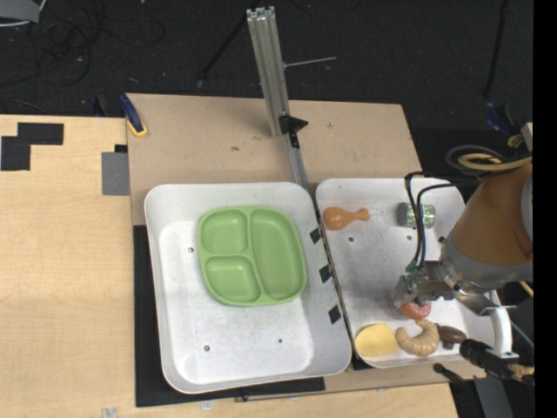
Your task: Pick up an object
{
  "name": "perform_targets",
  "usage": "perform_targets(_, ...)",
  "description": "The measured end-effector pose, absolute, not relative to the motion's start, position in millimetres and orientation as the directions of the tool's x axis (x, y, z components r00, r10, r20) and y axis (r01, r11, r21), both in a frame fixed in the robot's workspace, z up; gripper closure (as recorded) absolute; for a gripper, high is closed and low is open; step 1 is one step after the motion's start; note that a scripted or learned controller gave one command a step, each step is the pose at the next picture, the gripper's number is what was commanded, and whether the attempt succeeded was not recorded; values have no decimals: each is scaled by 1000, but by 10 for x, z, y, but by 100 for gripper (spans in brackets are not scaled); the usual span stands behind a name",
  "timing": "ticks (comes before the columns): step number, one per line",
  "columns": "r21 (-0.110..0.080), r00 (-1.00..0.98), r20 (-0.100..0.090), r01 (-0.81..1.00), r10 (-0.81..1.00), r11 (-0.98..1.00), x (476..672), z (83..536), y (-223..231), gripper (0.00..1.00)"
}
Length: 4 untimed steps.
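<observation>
At the lower right of the frame we see the arm's two-finger gripper (pixel 416 296) lowered into the right-hand shallow white bin (pixel 370 259). We cannot tell how its tips stand, because the wrist hides them. A small pink and red object (pixel 419 306) sits right under the gripper, touching or just beside it; we cannot tell which. Just below it, near the bin's lower edge, lies a curved tan croissant-shaped toy (pixel 419 339), and beside that, to the left, a round pale yellow object (pixel 376 340). Toward the top of this bin rest an orange drumstick-shaped toy (pixel 345 218) and, to its right, a small green and silver item (pixel 416 215). The grey arm with its orange band (pixel 494 220) enters from the right. In the left-hand white bin (pixel 174 320), centre of the frame, lies a light green plastic plate with three compartments (pixel 252 255).
</observation>
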State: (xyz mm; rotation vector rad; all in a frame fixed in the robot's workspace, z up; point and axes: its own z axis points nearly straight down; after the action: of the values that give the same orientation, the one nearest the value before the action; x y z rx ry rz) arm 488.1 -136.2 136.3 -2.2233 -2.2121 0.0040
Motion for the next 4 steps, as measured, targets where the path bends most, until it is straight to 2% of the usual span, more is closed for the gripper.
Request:
perform_targets(1, 2, 4, -1, 1000, 1000, -4, 4858, 1805, -1427, 100)
perform_targets(2, 1, -2, 0, 1000, 1000, 2, 4866, 2170, -1433, 100)
perform_targets(4, -2, -6, 2, 1000, 1000, 6, 5023, 2232, -323, 100)
